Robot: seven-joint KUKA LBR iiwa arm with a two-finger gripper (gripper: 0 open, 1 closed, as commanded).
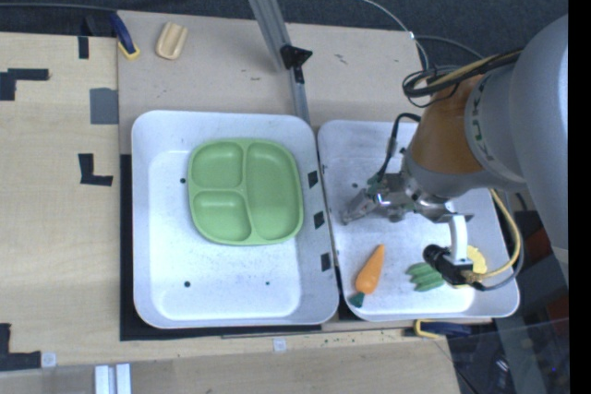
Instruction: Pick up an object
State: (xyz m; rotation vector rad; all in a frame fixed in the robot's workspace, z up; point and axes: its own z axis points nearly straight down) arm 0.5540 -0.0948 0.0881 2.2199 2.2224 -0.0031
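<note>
Hand: the hand (362,209) is hovering low in the right bin (343,143); its grip state I cannot tell.
Objects: carrot (370,269) and green pod (425,275) are lying nearby, ungrasped.
Progress: nothing is being lifted yet; the pick is remaining.

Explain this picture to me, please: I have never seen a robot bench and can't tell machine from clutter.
One camera looks down at a slant on a wooden bench. The big grey arm with the orange band is the robot, reaching in from the right. Its two-finger gripper hangs over the right shallow white bin; I see nothing between its fingers. In that bin lie an orange toy carrot and a small green toy vegetable. The left shallow white bin holds a light green divided plate. A small tan block sits on the bench behind.
</note>
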